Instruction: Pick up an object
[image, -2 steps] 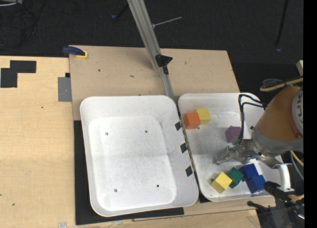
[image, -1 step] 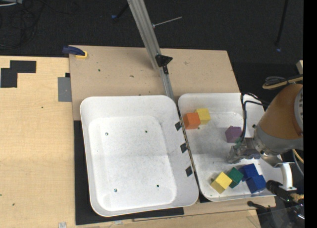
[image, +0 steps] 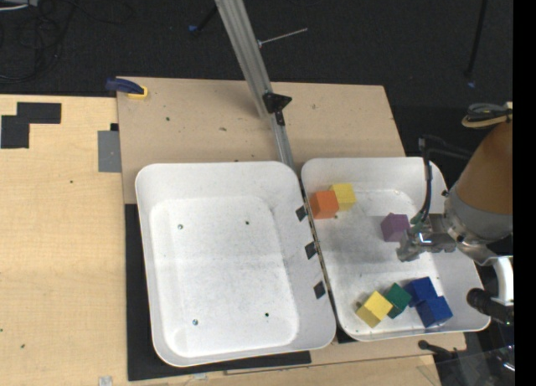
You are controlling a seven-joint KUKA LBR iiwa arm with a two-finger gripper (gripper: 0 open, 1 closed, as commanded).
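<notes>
The right shallow white bin [image: 360, 177] holds small orange [image: 324, 203], yellow [image: 343, 195] and purple cubes [image: 394, 226], plus a near-edge cluster of yellow [image: 374, 308], green [image: 398, 299] and blue blocks [image: 429, 301]. The metal two-finger gripper [image: 409, 248] sits just beside the purple cube near the bin's right wall; whether it grips anything I cannot tell. The left white bin [image: 159, 208] offers broad bare floor.

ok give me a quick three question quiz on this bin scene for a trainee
1. True or false: the orange block touches the yellow block.
2. Which block lies nearest the claw? A green B purple C orange
3. Fill in: all blocks lie in the ___ bin.

Key: 1 true. 2 B, the purple block. 3 right; the left bin holds none.
</notes>
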